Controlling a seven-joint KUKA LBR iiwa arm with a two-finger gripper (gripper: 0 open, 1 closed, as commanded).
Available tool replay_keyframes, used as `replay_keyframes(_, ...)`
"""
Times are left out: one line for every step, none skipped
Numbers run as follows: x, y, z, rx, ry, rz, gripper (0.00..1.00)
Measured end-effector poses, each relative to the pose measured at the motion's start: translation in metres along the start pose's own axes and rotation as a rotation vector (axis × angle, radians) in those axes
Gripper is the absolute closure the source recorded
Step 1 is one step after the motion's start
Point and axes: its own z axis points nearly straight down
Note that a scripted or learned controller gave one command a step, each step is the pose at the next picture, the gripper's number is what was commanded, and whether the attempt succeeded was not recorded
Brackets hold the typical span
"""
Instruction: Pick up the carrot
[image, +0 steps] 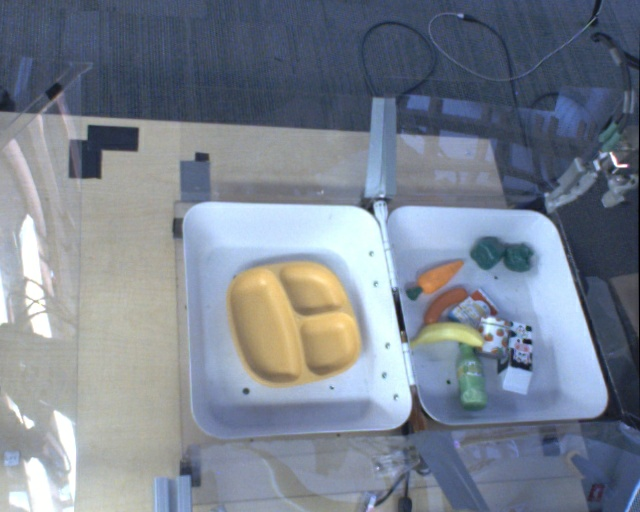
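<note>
The end effector (612, 172) sits at the picture's two o'clock edge, outside the bins and well apart from everything in them; whether it is apart or together I cannot tell. The small tapered orange carrot (441, 275) lies in the right-hand shallow white bin (560, 240), toward its ten o'clock side, with a curved yellow banana (445, 335) at six o'clock of it and a dark green leafy vegetable (502, 255) at two o'clock. The left white bin (200, 300) holds a yellow three-compartment plastic tray (295, 320).

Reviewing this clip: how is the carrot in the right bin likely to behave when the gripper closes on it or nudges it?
The carrot looks like a smooth, moulded toy, so it is probably stiff and light. Its rounded, tapering body may roll or pivot if pushed off-centre. It lies apart from the banana and the green piece, so a slip would likely just slide it along the right bin floor.
</note>
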Motion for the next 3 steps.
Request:
replay_keyframes(-0.022, -0.015, 0.222, 0.003, 0.003, -0.371, 0.0)
replay_keyframes(0.054, 0.044, 0.269, -0.002, 0.002, -0.241, 0.0)
replay_keyframes(0.055, 0.047, 0.255, -0.009, -0.001, -0.245, 1.0)
